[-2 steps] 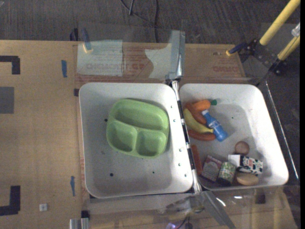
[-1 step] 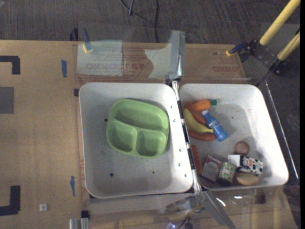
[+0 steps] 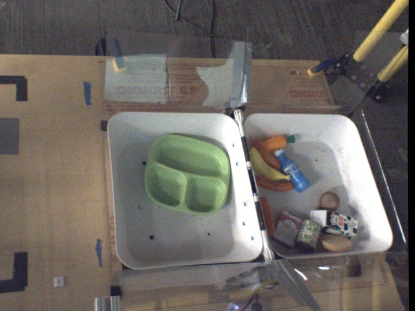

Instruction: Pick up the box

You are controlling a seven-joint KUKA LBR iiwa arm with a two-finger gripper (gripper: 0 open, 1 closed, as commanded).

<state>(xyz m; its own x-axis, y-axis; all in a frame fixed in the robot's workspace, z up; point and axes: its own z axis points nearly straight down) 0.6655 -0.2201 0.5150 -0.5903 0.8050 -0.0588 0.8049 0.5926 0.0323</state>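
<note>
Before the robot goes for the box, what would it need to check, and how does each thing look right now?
1. Box located: ok, a cow-patterned box lies near the front of the right bin.
2. Space around it: not ok, a brown round item and a green can crowd it.
3. Top of the box uncovered: ok.
4. Green tray out of the way: ok, it sits in the left bin.
5. Box upright or lying flat: cannot tell.
</note>
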